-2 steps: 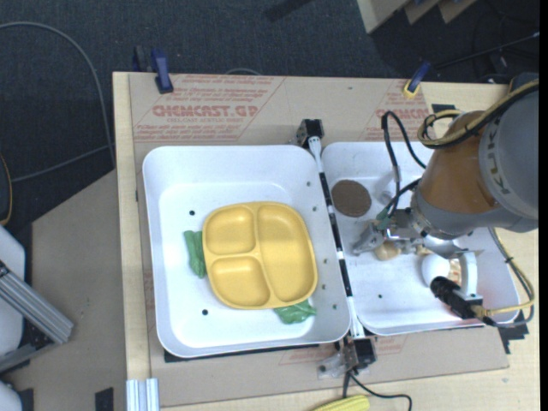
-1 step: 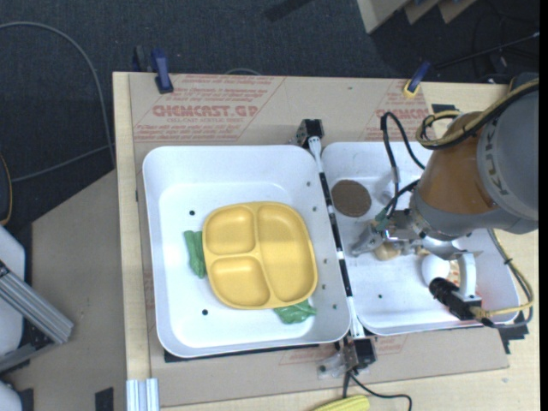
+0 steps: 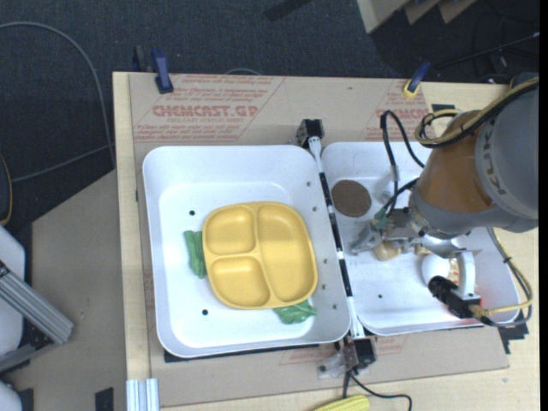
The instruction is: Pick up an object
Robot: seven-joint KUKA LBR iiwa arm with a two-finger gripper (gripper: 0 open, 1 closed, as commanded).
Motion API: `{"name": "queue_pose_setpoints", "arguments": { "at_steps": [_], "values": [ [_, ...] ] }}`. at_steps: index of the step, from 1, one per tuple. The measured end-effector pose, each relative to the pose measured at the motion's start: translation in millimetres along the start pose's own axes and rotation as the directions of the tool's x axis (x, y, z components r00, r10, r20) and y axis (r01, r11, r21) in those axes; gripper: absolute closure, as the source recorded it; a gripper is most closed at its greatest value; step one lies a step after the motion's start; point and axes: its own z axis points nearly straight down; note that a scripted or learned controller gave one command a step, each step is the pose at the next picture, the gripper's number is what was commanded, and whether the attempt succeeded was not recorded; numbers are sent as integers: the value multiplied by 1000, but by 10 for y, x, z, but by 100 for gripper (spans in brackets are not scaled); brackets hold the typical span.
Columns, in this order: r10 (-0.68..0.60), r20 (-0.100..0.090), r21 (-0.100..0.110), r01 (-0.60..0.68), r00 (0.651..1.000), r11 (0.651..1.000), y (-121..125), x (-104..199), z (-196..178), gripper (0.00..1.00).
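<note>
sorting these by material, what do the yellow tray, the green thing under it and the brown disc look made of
Yellow tray: likely moulded plastic, smooth with a soft sheen and rounded compartment ridges.
Green thing: looks soft, perhaps cloth or rubbery plastic; crumpled edges, hard to tell.
Brown disc: matte, flat; maybe wood or cork, unclear.

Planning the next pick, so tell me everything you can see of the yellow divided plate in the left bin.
The yellow plate looks like smooth plastic, rounded-square, with three compartments: two above, one wide below. It lies flat, right side up, slightly rotated, mid left bin. Green pieces stick out from under its left edge and lower right corner. The gripper is over the right bin.
</note>
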Motion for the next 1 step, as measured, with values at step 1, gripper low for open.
{"name": "queue_pose_setpoints", "arguments": {
  "at_steps": [1],
  "values": [
    [0, 0, -1, 0, 1000, 1000, 1, 6, -96, 100]
  ]
}}
